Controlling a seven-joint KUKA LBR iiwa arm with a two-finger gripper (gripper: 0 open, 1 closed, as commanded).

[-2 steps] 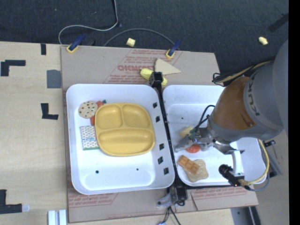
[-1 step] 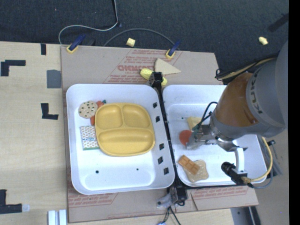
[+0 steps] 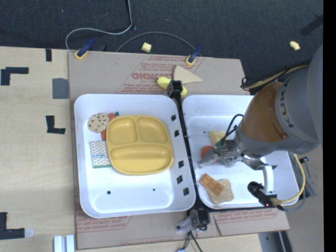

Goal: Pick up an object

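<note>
My claw [image 3: 210, 156] is low in the right bin [image 3: 286, 185], tips by a small red piece [image 3: 206, 151]; whether it is released or clenched I cannot tell. A waffle-like piece [image 3: 216, 188] lies just nearer the camera. Left of that bin, a yellow divided plate [image 3: 139, 144] sits in the left bin [image 3: 131, 196]. Both bins rest on brown cardboard [image 3: 152, 70]; dark carpet [image 3: 210, 9] lies beyond.

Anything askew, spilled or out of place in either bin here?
Nothing spilled or broken. The yellow tray sits flat in the left bin, covering the edges of the cookie and the packet beside it. In the right bin, the waffle piece lies flat, and the gripper is by a small red item.
</note>
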